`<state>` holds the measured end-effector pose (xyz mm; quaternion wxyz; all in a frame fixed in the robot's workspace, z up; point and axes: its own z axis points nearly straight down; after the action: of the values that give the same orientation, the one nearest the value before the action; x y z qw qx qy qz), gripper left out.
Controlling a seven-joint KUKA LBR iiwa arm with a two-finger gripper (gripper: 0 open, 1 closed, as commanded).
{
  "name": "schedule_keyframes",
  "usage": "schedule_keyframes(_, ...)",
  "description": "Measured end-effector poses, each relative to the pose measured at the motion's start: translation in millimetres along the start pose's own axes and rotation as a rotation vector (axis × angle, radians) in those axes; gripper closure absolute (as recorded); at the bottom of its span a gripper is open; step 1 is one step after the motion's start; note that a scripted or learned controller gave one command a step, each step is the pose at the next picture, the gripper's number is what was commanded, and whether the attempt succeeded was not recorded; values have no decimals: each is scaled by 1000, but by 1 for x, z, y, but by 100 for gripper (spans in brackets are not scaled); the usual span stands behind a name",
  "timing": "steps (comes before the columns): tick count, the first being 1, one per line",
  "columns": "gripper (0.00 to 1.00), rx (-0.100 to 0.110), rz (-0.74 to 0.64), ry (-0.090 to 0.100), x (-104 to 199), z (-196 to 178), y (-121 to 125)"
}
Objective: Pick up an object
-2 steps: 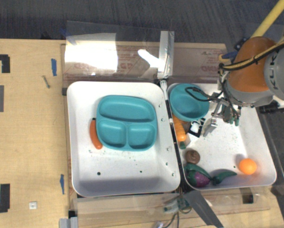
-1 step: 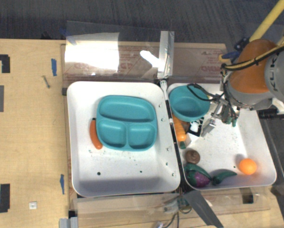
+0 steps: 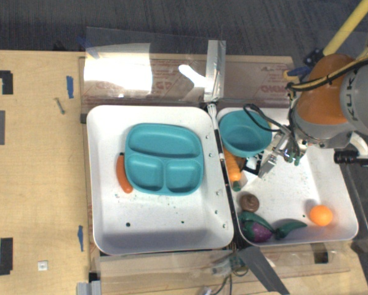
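Clutter hides a good deal from this high slanted view. Where my gripper (image 3: 276,158) hangs, cables and metal bits blur together, and I cannot tell how it is set; nothing shows in its grasp. It sits in the right bin (image 3: 344,217), just beside the teal bowl (image 3: 242,134), on the side away from the divider between the bins.

That bowl is my landmark. Below it along the divider lies an orange carrot-shaped piece (image 3: 233,168), its upper end tucked under the bowl's rim. Further below the bowl comes a small brown round thing (image 3: 249,201), too small to name. Beyond that, at the bin's near edge, a purple and green vegetable toy (image 3: 261,229) lies partly over the rim, shape hard to read. An orange ball (image 3: 321,215) rests well apart from the bowl, toward the bin's far lower corner, with bare floor around it.

Across the divider from the bowl, the left bin (image 3: 104,214) holds a teal sectioned plate (image 3: 164,158), and an orange-red stick (image 3: 122,174) lies just beside the plate's far edge, partly shadowed. My grey arm with its orange band (image 3: 322,97) runs off the frame, cut off.
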<state>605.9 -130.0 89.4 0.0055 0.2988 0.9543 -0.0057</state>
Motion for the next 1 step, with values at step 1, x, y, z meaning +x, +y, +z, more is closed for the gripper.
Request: schedule_keyframes(1,0,6,164,-6,38,-1,-6)
